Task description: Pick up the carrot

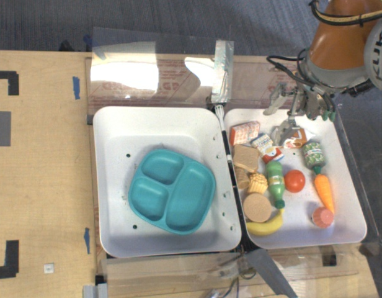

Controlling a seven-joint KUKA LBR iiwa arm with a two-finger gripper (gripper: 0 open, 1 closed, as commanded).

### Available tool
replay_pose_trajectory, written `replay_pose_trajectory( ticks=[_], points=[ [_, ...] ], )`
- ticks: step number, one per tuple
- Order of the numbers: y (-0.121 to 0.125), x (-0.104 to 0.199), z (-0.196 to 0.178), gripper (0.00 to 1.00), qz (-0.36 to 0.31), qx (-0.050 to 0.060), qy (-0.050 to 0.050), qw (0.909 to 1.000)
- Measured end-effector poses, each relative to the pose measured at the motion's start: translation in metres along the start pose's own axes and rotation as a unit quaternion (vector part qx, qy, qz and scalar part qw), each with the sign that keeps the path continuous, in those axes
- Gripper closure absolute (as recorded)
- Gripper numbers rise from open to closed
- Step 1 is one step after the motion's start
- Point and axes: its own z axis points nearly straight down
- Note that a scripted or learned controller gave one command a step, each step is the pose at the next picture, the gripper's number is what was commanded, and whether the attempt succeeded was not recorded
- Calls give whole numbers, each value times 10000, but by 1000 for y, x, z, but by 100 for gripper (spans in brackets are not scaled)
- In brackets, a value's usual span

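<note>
Hanging over the far part of the right bin (355, 225), the gripper (289, 124) reaches in from the arm (340, 33), whose orange band sits above a grey wrist; whether it is apart or together cannot be told, and nothing is seen held in it. Just beside the gripper, toward the bin's near edge, lie a small white-and-red carton (267, 146) and a red-and-white packet (296, 141), with a pink packet (244, 133) toward the left bin. Near the right wall of this bin lies a green, speckled vegetable (314, 154), and below it the carrot (325, 192), orange and pointing toward the near edge, well apart from the gripper. A red tomato (294, 180) lies just beside the carrot, and a pink round piece (322, 216) sits at the carrot's tip. Left of the tomato stands a green bottle (276, 183), then a corn cob (257, 182), brown bread slices (245, 160), a tan disc (258, 207) and a banana (265, 226). In the left bin (110, 129) rests a teal divided plate (172, 191). Both bins sit on the wooden surface (39, 166).
</note>
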Motion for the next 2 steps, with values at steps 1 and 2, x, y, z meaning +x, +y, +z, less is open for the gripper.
replay_pose_trajectory(
  ticks=[1, 2],
  points=[
    [-59, -7, 97, 0, 635, 12, -17, 9980],
    [-96, 100, 110, 0, 745, 12, -11, 9972]
  ],
)
